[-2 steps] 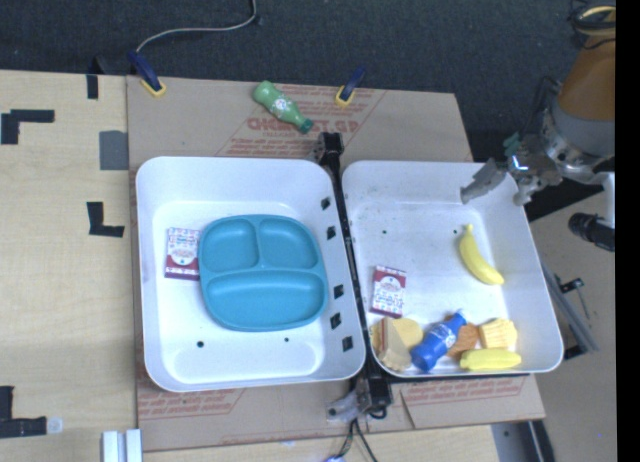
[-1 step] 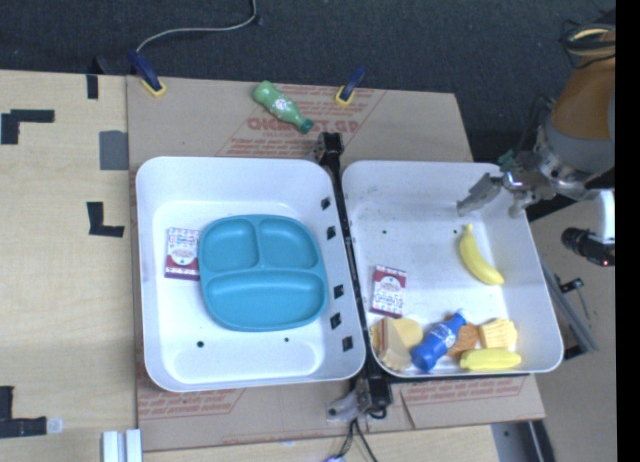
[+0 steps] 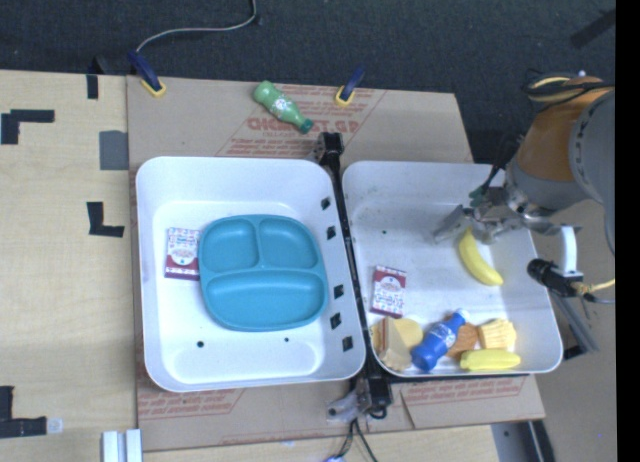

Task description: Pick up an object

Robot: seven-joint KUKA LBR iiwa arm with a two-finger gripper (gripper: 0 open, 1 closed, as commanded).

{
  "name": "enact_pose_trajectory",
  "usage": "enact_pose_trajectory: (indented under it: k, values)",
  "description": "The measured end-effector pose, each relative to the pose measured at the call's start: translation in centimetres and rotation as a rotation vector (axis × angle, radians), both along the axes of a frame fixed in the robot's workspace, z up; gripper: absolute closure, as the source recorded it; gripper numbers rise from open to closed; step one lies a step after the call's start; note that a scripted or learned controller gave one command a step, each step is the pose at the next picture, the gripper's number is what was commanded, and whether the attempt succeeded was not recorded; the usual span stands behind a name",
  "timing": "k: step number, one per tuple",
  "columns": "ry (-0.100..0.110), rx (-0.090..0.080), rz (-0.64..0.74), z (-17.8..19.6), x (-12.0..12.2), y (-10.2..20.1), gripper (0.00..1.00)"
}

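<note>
Camera view: the fingers (image 3: 478,222) hang spread apart in the right bin (image 3: 400,185), gripping nothing. A banana (image 3: 479,259) lies just below them, untouched, probably the target, since it sits alone while other toys crowd the bin's near corner.

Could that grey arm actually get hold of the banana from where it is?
Probably yes. The gripper hangs just above the banana, which lies alone on bare floor of the right bin, apart from the pile of toys along the near edge.
</note>
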State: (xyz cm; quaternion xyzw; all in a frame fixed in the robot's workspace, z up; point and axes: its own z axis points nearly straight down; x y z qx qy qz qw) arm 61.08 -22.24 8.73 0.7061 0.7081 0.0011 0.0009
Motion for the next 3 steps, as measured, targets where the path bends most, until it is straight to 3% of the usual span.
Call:
enact_pose_trajectory:
  k: [1, 2, 3]
  values:
    - [-0.006, -0.001, 0.001, 0.0, -3.1, 0.0, 0.0]
    - [-0.007, -0.005, -0.001, 1.0, -3.1, -0.1, 1.0]
    - [0.0, 0.002, 0.001, -0.2, 2.0, 11.2, 1.0]
